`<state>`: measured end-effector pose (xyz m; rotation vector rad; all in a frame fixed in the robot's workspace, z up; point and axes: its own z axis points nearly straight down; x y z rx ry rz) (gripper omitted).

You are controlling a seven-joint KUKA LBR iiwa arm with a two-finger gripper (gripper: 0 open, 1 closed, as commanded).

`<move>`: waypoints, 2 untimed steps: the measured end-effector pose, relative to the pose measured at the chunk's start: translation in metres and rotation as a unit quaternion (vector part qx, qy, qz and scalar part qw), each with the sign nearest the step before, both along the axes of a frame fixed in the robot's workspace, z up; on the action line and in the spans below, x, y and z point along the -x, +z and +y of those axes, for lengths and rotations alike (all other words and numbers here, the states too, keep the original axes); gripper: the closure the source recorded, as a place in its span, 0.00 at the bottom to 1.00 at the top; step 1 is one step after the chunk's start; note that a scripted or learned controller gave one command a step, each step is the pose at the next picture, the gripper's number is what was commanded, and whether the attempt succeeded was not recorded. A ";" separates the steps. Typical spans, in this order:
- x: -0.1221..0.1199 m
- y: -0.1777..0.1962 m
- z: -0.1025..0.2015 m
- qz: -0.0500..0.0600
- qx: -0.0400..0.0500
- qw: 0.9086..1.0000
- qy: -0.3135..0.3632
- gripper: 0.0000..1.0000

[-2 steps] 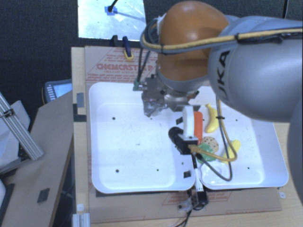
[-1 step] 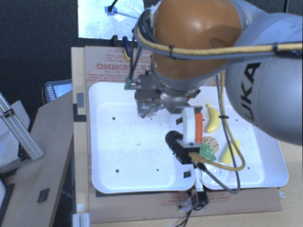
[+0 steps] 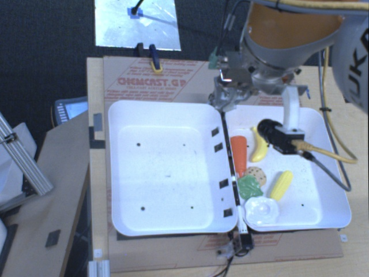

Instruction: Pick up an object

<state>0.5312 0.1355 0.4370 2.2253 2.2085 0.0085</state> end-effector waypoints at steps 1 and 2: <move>-0.016 -0.066 -0.050 0.005 0.001 1.000 0.002 1.00; 0.006 -0.087 -0.140 0.004 0.001 1.000 0.000 1.00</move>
